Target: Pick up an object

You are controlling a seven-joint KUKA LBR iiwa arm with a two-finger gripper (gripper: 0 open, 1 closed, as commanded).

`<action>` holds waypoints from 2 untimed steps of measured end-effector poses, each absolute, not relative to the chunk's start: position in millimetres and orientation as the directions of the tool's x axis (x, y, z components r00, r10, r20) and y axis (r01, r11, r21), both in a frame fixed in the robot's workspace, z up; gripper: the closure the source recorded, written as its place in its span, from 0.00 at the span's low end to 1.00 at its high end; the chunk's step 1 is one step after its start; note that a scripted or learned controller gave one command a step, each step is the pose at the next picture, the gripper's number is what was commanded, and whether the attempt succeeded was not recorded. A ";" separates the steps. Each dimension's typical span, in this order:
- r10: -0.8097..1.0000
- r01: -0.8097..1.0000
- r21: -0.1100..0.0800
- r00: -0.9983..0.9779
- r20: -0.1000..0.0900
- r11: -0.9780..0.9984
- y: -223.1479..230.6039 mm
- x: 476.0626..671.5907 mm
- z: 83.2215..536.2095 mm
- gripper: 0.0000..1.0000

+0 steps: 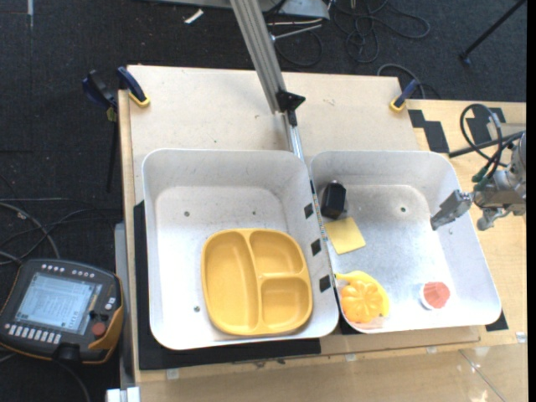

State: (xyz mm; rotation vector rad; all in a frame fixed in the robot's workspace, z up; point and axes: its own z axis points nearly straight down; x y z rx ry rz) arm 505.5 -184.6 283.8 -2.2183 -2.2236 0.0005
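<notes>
Your end effector (456, 208) hangs over the right bin's (469, 258) far right edge, grasping nothing; whether it is released or clenched, you cannot tell. The candidates lie spread apart, leaving room around each: black block (333, 199), yellow card (347, 235), orange toy (362, 298), red disc (435, 293). The yellow tray (255, 280) occupies the left bin (167, 224).
</notes>
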 end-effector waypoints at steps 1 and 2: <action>1.000 1.000 0.000 -0.002 0.000 0.002 -184.6 505.6 283.8 0.00; 1.000 1.000 -0.007 0.001 0.002 -0.001 -186.6 501.1 220.6 0.00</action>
